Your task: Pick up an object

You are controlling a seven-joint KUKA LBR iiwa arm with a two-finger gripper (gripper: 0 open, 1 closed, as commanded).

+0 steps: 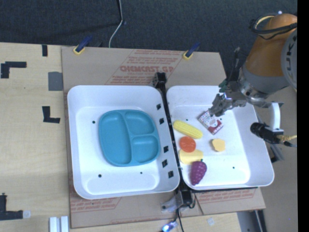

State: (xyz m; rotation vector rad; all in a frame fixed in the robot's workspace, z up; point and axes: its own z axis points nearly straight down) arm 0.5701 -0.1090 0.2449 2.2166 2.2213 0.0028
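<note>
The grey arm's two-finger hand [218, 106] hangs low over the upper middle of the right-hand shallow white bin [251, 170], right at the small flat red-and-white packet [210, 122]. Whether its fingers are wide or closed, I cannot tell from this slant, and I cannot say the packet is gripped.

The risk, as I judge it: that packet lies flat and thin, so the fingertips may skate over it or nudge it away instead of catching an edge. It could also slide toward the yellow toy corn cob [188, 129] just to its left.

Below the corn in that same bin sit an orange-red toy tomato [188, 144], a yellow block-like piece [191, 155] touching it from beneath, and a purple bunch of toy grapes [198, 172] near the bottom rim. A small yellow-orange rounded piece [218, 145] lies apart, lower right of the packet.

The left-hand shallow white bin [82, 100] holds a blue plastic divided plate [129, 137], lying flat at its centre.
</note>
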